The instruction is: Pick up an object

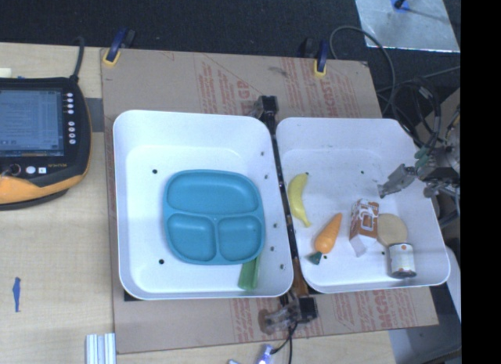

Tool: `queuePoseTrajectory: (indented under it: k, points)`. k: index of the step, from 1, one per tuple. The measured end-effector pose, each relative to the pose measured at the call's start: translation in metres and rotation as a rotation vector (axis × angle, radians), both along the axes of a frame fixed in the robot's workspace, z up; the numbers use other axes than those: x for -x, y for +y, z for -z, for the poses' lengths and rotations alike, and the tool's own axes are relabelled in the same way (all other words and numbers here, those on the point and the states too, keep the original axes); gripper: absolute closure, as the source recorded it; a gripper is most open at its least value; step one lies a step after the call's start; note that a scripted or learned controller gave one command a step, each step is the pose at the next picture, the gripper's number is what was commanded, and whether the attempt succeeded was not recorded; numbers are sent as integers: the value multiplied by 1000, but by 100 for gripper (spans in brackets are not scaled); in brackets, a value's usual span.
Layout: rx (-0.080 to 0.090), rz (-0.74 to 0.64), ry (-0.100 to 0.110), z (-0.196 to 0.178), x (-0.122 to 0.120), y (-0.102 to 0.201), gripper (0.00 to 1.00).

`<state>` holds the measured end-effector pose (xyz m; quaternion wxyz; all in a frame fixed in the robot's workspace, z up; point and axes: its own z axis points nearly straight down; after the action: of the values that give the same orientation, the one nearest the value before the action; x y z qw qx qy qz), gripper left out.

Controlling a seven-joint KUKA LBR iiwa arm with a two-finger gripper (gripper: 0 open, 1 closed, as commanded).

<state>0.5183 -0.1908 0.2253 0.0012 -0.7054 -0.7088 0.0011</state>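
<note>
Right now the gripper (411, 173) is hanging at the far right edge of the right bin (329, 131), just inside its rim, with nothing between its fingers; they look parted, one grey tip pointing left over the white floor and the other toward the bin's right wall. The arm is only partly entering from the right, so this is reading as the approach step: no object is being held and none is being touched.

Candidates are lying in the right bin. A banana (298, 198) is sitting close to the divider between the two bins, a toy carrot (328, 233) is lying just near of it at a slant, and a small white and brown packet (364, 219) is resting to the carrot's right, touching a tan rounded piece (391, 229). A little metal can (401, 260) is standing near the bin's near right corner. The left bin (133, 198) is carrying a blue divided plate (213, 215) and a green item (249, 275) against its near wall.

Closest to the gripper are the packet and the tan piece, so the next move is probably calling for a short travel toward the near left, a descent with fingers straddling one of them, then closing. Because those two are touching, a grasp there is risking a nudge instead of a hold.
</note>
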Motion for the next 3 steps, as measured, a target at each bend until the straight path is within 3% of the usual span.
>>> queuePoseTrajectory:
  k: [1, 2, 3]
  points:
    - [1, -2, 2, 83, -32, 35, 0]
    - [2, -1, 1, 108, 1, 10, 0]
    - [2, -2, -2, 133, -36, 93, 0]
